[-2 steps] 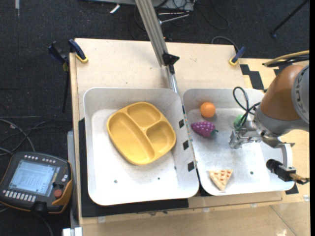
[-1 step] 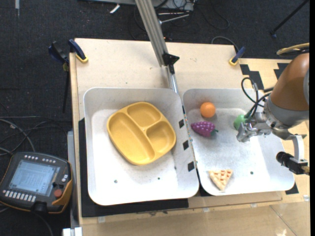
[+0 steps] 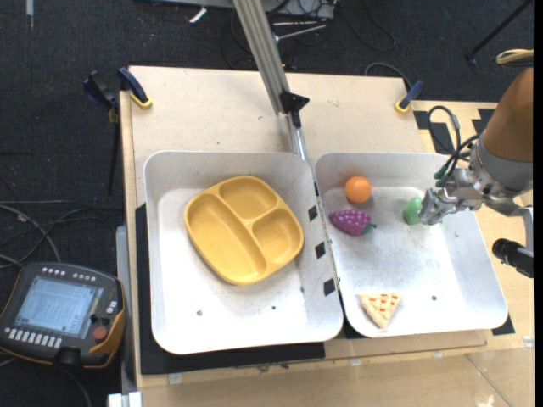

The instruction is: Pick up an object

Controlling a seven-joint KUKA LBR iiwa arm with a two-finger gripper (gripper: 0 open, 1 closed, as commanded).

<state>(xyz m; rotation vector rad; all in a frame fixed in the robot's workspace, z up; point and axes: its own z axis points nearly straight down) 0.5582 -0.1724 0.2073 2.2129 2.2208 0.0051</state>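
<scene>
Step in hand: we judge this the approach stage of a pick; the gripper [image 3: 430, 210] sits low over the right bin [image 3: 462, 299], at its upper right, just beside a small green object [image 3: 412, 211].
Likely target: the green object, on our reading, since it lies at the tool's tip; we cannot confirm contact between the two.
Jaws: we cannot tell whether they stand apart or together; the tool head hides them from this angle.
Other candidates in the right bin: an orange ball [image 3: 358, 189] near the upper left, purple toy grapes [image 3: 350, 221] just below it, and a waffle-patterned wedge [image 3: 381, 309] near the lower edge, well apart from the gripper.
Left bin [image 3: 165, 253]: bears a yellow divided plate [image 3: 244, 228], far from the arm.
Next move calls for: in our judgement, centring the tool over the green object, closing on it, then lifting straight up; its small size leaves little margin.
Hidden or unclear: the green object is partly covered by the gripper, so we cannot name its shape; the arm [image 3: 509, 142] is cut off at the frame's right.
</scene>
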